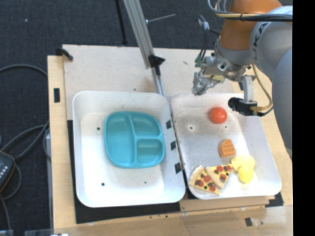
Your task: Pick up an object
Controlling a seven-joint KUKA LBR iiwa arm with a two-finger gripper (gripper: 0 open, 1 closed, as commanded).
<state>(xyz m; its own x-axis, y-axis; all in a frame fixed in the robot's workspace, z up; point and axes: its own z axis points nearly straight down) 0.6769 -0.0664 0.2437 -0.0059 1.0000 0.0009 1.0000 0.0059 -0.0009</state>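
Above right bin's far rim, jaws (pixel 201 88) hang, openness unclear; red ball (pixel 218 115) lies near, toward camera

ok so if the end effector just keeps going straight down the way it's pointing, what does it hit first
Probably bare floor of the right bin near its far rim. The end effector points downward there, with the tomato off to one side. Depth from this slanted view is uncertain, so it might meet the rim itself.

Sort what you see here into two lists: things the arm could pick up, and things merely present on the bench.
Candidates to pick up:
round red-orange ball
small orange waffle-like biscuit
yellow lumpy toy
two toy pizza slices

Merely present:
turquoise divided plastic plate
left white bin
right white bin
slanted metal pole
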